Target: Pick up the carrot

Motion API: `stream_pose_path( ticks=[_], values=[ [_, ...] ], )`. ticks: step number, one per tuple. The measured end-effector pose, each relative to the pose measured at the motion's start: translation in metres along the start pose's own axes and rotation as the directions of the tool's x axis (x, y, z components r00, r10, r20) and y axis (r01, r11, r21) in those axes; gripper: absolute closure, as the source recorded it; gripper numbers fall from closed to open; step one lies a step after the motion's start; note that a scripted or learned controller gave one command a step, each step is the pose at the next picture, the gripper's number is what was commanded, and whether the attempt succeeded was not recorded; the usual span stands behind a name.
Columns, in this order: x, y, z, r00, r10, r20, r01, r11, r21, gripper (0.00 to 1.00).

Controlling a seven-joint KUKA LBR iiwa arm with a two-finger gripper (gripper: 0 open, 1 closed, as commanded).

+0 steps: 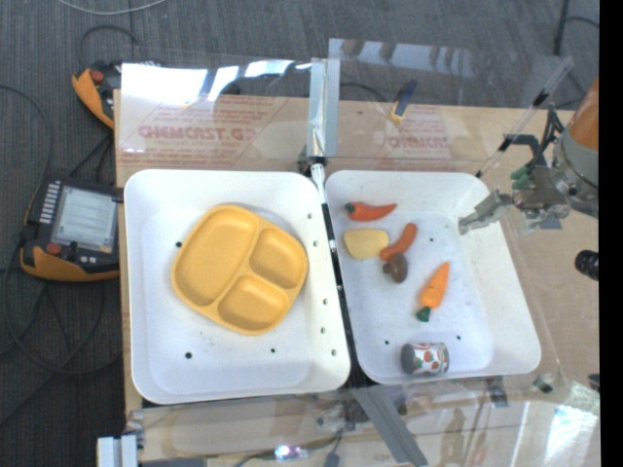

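I see two white bins side by side, the arm parked at the right bin's far edge, and the carrot lying loose in that bin.

Left bin (146, 290) carries a yellow divided plate (240, 268), its three sections facing up. The arm (584, 154) comes in from the right, and its gripper (487, 212) hangs over the right bin (506, 319) at its upper right rim; I cannot make out how it is set, and nothing shows in its grasp. The carrot (434, 289) lies right of centre in the right bin, tilted, green end toward the near side, well apart from the gripper. Near the front wall sits a small can (425, 358) on its side. Toward the bin's left I see a pale yellow piece (364, 244), touching a reddish sausage-like piece (398, 244), and a red pepper (371, 210) above them.
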State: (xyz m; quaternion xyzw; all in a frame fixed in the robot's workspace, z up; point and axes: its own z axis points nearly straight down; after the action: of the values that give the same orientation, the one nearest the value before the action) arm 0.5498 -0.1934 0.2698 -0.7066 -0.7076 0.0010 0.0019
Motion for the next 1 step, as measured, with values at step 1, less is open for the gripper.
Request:
stream_pose_path(
  ticks=[1],
  values=[
    [-0.0042,-0.0239,0.1380,1.000,0.017,-0.001,-0.017,1.000,0.001,0.00]
  ],
)
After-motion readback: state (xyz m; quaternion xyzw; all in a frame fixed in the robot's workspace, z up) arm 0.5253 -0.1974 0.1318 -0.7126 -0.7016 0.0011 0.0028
